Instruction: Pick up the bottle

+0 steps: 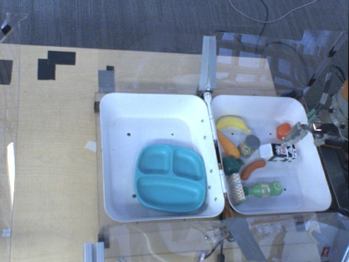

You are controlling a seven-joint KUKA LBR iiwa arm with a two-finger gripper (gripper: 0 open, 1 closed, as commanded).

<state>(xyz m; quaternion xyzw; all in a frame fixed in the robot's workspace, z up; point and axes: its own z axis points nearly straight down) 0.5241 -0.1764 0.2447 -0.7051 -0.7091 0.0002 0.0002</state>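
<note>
camera view, looking down at a slant. two shallow white bins stood side by side on the counter (54, 162). the left bin (117, 119) held a blue divided plate (171, 178). the right bin (305, 119) held the clutter: a banana (233, 124) near its upper left, a carrot (228, 144) just below it along the shared wall, a small can (250, 145) beside the carrot, a dark green piece (232, 164) below them, a sausage (253, 168), a patterned roll (236, 188) near the lower left corner, a red piece (283, 130) to the upper right, and a small white box with black marks (281, 152).

the bottle (263, 189), green with a pale label, lay on its side near the front wall of the right bin, its length running left to right, one end close to the patterned roll and the sausage just above it.

the gripper (294, 134) reached in from the right, over the upper right part of that bin, near the red piece and the white box and well apart from the bottle. whether its fingers were released or clenched could not be told; nothing was seen between them.

step in hand, by judgement: the approach, with the grasp not yet begun. the next move called for travel toward the front of the bin, a wrist turn to set the fingers across the bottle's narrow width, and a descent clear of the sausage and roll.
</note>
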